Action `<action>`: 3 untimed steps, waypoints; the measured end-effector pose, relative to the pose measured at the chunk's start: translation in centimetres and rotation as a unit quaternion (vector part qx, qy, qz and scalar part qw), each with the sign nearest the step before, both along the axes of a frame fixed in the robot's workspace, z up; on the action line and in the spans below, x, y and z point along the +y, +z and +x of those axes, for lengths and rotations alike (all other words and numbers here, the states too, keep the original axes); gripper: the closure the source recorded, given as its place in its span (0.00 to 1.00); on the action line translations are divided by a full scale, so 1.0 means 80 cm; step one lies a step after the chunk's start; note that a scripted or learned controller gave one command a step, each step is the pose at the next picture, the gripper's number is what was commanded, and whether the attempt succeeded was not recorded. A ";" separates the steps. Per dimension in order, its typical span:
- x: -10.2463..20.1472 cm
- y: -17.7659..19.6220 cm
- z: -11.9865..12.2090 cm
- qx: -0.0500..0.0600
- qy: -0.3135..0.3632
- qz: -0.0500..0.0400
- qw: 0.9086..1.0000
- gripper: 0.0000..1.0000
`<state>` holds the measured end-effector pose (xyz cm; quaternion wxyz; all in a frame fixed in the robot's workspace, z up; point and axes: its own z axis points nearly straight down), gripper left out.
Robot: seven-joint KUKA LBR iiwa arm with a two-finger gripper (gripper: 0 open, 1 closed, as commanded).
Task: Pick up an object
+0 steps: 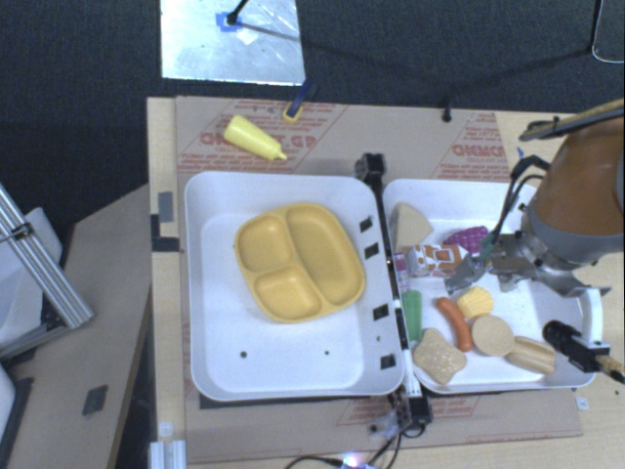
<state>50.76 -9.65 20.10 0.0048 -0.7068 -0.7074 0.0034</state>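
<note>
One small yellow corn piece, beside sausage.

I see a bright, even light from above. The two white bins shine almost too white, so their walls are hard to make out. The silver sheet at the top has pale glare on it. Shadows are soft and small, close under the yellow tray and the toy food. The dark floor looks grainy. The arm looks a bit blurry.
</note>
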 end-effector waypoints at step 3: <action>-0.002 -0.109 0.000 -0.004 0.000 0.000 1.000 0.00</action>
